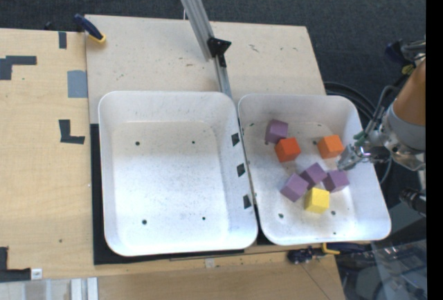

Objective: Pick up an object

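Tool over the right bin's blocks

Blocks lie in the right bin: purple ones, orange ones and a yellow one. The tool sits just beside an orange block; whether it is apart or together cannot be told.

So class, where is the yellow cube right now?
The yellow cube lies in the right bin, near its front edge, touching a purple cube to its left, with another purple cube just behind it.
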Tool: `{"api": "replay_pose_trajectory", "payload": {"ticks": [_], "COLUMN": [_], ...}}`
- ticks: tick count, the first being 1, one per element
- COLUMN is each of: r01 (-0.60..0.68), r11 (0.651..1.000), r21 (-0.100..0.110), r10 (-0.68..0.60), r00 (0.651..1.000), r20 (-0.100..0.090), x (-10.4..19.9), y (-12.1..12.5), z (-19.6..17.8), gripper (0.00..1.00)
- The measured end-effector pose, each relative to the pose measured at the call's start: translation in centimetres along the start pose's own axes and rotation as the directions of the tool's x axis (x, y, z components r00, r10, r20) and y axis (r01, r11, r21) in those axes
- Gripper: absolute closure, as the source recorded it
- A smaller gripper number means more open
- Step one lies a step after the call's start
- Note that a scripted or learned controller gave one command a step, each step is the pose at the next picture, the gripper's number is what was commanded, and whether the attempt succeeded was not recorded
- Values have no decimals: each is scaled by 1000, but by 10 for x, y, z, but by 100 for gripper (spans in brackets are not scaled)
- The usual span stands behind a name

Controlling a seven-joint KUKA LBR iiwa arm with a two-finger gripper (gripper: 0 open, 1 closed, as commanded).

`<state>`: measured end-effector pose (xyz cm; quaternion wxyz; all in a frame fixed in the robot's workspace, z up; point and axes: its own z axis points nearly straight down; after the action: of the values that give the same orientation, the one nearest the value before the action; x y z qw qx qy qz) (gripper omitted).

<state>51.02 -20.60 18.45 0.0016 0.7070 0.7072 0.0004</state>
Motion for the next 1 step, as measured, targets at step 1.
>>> {"api": "replay_pose_trajectory", "payload": {"ticks": [1], "r01": [1], "r11": [1000], "r21": [-2], "r10": [-1], "r00": [1000], "r20": [1], "x": [0], "y": [1], "z": [-51], "gripper": [100]}}
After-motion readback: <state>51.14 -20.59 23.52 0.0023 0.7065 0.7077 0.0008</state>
